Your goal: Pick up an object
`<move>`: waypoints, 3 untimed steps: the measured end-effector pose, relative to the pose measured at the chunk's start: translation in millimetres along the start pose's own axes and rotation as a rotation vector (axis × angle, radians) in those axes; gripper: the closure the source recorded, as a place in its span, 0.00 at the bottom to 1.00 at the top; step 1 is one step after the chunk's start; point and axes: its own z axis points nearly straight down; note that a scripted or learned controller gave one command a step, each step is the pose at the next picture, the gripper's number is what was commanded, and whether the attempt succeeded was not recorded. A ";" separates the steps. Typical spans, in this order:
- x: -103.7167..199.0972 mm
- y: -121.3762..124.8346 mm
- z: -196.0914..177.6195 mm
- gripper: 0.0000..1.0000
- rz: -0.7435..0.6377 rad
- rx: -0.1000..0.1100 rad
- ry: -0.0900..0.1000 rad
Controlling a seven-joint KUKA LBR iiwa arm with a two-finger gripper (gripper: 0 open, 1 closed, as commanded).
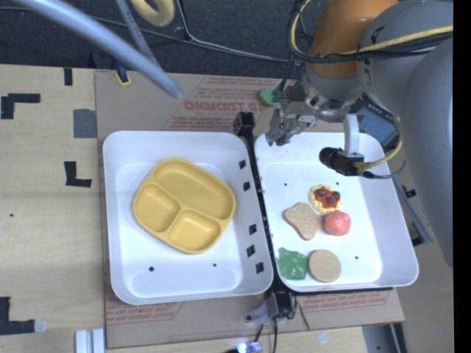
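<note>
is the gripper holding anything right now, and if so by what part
Nothing is held. The gripper hangs over the far edge of the right bin, with nothing between its fingers; the toy foods lie in that bin, nearer the camera.

The arm (412,57) is made of big, rounded grey parts with a smooth surface. Above the wrist there is a wide orange band (352,20), shaped like a dome. Thin yellow and black cables (309,17) run in loops around this band. Below it, the gripper (283,132) is a small block of dark grey metal. A black cylinder (340,159) with a cable sticks out beside it.
</note>
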 end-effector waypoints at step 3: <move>116.2 -24.2 23.4 1.00 0.003 0.001 -0.002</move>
